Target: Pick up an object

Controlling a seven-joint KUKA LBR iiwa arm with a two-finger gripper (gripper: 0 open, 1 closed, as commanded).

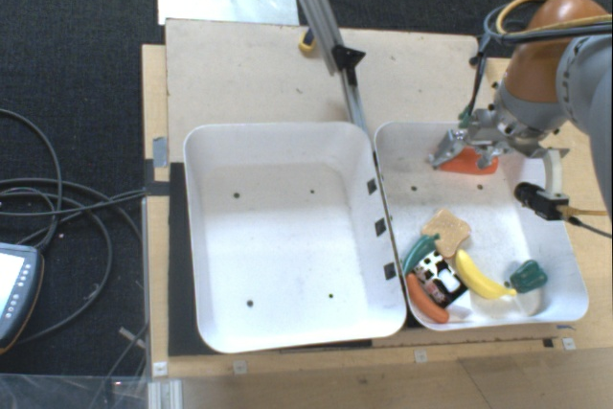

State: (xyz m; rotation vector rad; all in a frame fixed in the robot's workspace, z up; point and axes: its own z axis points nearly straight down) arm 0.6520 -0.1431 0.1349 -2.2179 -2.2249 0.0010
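Note:
My gripper (458, 151) hangs low over the far part of the right bin (551, 244), directly above an orange-red flat object (471, 164). The object lies under and beside the fingers; whether it is between them I cannot make out. Nearer the front of the same bin lie a tan bread slice (447, 229), a yellow banana (479, 277), a green piece (528, 277), a teal piece (418, 252), a black-and-white item (438, 273) and a red sausage-shaped piece (426, 298).
The left bin (278, 235) stands beside the right one, sharing a middle wall. A grey pole (321, 0) slants across the bench from the top. Cables and a pendant (14, 287) lie on the floor at left.

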